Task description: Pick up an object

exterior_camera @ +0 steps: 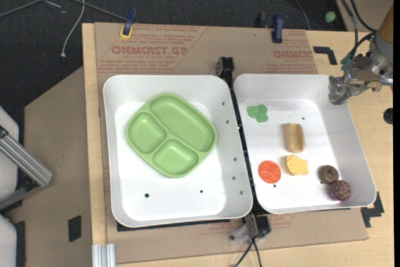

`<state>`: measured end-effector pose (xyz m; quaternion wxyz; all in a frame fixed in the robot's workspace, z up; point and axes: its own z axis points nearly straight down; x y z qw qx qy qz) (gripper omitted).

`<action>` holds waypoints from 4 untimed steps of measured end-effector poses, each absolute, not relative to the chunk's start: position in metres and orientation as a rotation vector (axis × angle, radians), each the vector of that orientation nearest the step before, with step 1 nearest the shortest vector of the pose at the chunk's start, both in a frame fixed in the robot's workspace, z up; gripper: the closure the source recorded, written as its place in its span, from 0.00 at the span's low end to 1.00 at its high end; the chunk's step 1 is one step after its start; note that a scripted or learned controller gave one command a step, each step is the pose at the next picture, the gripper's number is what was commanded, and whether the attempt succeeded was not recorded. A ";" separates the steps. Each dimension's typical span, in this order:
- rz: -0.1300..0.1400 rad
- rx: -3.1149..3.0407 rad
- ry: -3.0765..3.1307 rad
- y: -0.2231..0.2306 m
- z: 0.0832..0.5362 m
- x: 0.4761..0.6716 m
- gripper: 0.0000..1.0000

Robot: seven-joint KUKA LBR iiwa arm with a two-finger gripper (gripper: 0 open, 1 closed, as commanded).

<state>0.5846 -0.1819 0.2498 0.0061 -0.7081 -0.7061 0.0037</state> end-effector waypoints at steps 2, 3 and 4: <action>0.004 -2.217 -2.218 -0.176 0.214 0.586 0.00; 0.002 -2.219 -2.219 -0.181 0.161 0.594 0.00; 0.003 -2.219 -2.218 -0.190 0.114 0.594 0.00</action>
